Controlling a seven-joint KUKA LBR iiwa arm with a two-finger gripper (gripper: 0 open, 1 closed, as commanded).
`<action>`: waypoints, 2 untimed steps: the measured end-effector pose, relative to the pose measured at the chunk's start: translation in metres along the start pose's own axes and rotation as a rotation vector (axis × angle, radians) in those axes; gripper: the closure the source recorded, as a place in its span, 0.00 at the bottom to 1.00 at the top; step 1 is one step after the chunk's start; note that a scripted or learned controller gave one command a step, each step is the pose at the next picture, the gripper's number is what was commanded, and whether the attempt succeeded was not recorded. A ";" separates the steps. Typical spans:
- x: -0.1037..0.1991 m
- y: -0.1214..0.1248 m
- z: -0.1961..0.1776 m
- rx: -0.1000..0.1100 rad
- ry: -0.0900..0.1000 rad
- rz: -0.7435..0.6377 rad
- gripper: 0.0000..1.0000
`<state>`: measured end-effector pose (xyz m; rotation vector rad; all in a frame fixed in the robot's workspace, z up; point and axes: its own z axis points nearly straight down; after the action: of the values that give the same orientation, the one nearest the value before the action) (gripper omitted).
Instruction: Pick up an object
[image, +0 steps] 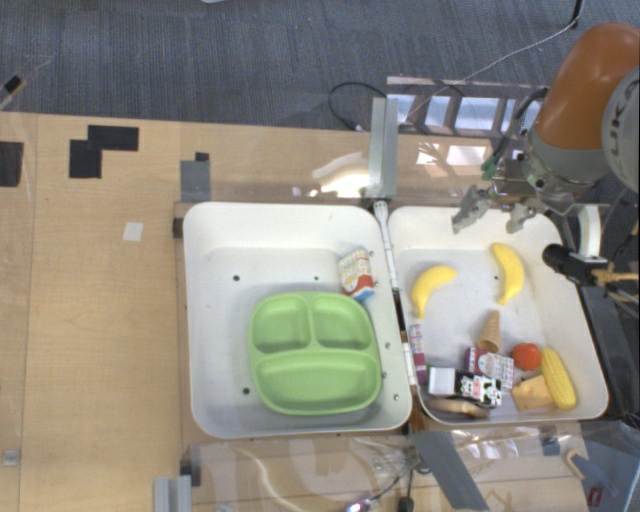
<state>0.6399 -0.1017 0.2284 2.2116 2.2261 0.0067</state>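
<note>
Tool (493, 213) fingers spread apart and gripping nothing, hanging over the far end of the right bin (590, 405) on the table (90, 330). Just below it lie two bananas, one (509, 270) nearly underneath, the other (431, 286) toward the divider. Further down, crowded together, sit a cone (489, 331), tomato (527, 356) and corn (557, 377). My guess: it's poised high to choose; loose bananas look easiest.

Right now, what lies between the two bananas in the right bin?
Nothing. In the camera view, bare white bin floor separates the left banana from the right banana. The gripper hangs above them, fingers open.
</note>
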 end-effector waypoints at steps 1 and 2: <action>-0.086 -0.011 0.069 0.001 -0.002 -0.154 0.00; -0.104 -0.004 0.139 -0.005 -0.003 -0.334 0.00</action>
<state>0.6370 -0.2053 0.0889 1.8070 2.5578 0.0069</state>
